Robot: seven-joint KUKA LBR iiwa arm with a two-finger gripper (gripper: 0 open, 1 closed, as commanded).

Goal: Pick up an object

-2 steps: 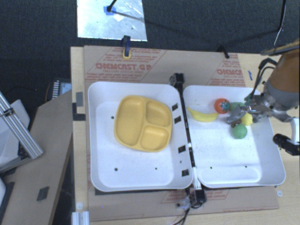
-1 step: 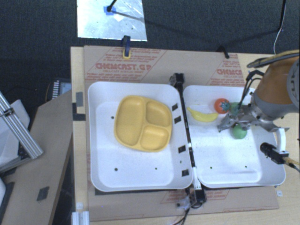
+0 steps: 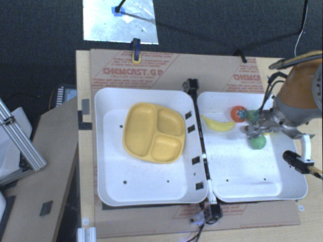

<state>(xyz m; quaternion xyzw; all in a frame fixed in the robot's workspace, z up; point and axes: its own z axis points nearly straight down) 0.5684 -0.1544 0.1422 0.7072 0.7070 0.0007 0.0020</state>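
Note:
The right bin (image 3: 252, 185) holds three small items near its far side. A yellow banana (image 3: 218, 125) lies at the left of them. A red tomato-like ball (image 3: 238, 113) sits just right of the banana. A green ball (image 3: 258, 142) lies nearer the bin's middle right. My gripper (image 3: 257, 127) hangs over the bin between the red ball and the green ball, directly above the green one. Its metal fingers are small and blurred against the fruit.
A yellow three-part plate (image 3: 153, 132) lies in the left bin (image 3: 116, 185). A black divider strip (image 3: 199, 140) runs between the bins. The arm's grey body and orange band (image 3: 303, 84) overhang the right bin's far right corner.

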